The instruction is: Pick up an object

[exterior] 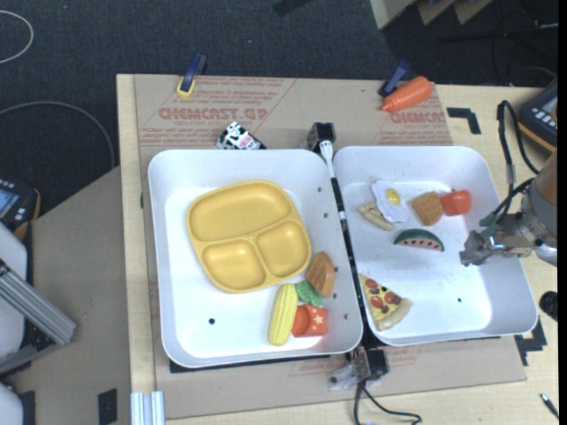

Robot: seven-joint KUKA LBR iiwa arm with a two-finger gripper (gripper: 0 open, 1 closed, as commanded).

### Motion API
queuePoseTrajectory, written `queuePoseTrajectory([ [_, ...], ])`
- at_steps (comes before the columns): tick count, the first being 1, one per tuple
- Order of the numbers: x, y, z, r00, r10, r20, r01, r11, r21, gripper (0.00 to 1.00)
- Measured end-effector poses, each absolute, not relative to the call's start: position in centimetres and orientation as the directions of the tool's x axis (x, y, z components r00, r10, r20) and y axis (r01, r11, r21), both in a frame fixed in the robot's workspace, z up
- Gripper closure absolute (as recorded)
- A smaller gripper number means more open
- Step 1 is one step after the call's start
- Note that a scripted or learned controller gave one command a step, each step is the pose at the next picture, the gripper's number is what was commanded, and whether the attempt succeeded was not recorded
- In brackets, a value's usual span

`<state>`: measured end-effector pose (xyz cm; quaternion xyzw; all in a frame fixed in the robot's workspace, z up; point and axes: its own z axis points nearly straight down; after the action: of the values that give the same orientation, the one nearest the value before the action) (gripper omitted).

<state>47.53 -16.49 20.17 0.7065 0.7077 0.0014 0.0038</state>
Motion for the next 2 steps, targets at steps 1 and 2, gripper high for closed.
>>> queuePoseTrajectory([
  [1,47.7,-16.5,22.7,-0.001,1.000,-0.003,1.000,0.001,0.005,1.00],
  [2,48.9,-11.9,21.7,-0.005,1.000,0.002,1.000,0.005,-0.001,1.00],
])
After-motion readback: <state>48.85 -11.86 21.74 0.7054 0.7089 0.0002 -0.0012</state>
